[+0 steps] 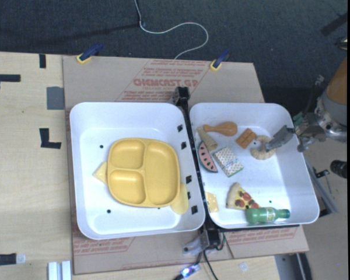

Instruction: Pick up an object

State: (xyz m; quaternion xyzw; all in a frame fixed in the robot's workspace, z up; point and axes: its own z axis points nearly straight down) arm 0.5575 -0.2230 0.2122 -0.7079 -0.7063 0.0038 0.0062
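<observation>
The right bin [297,174] holds several toy foods. A brown drumstick [220,128] and an orange chunk [245,137] lie near its far side. A watermelon slice [206,157] and a checkered packet [228,161] sit left of centre. A pizza slice [240,197] and a green bottle [266,215] lie near the front. My gripper [270,144] reaches in from the right, low over the bin's far right part. Its tip is right at a beige curled piece [258,153], which it partly covers.
The left bin [84,156] holds a yellow divided plate [144,172] with yellow flat pieces poking out at its left and lower right edges. A small yellow wedge [212,202] lies by the right bin's left wall. A black divider [189,150] joins the bins.
</observation>
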